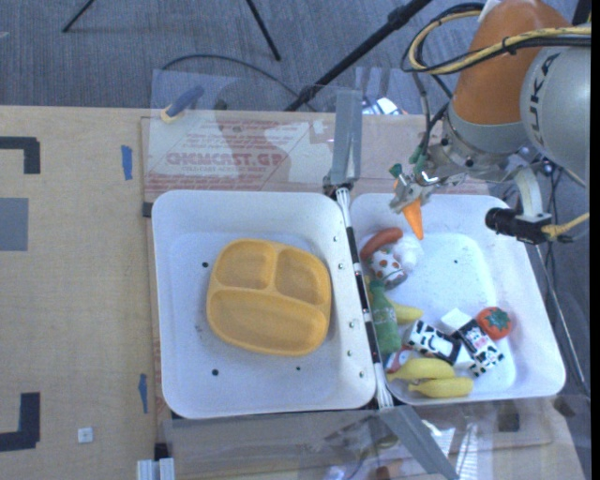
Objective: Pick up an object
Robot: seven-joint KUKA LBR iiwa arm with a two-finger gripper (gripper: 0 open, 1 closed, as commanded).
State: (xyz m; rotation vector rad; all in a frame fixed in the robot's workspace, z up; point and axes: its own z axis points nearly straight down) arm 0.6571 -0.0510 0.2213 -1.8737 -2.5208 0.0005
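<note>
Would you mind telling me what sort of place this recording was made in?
Most likely a robotics lab bench set up for grasping trials: a KUKA arm reaches over two white bins, one holding toy food, with tripod legs and cables on the grey floor behind.

Robotics lab: KUKA arm (pixel 525 75), taped bench (pixel 66 281) w/ white bins (pixel 178 225), tripod legs (pixel 253 28).
</note>
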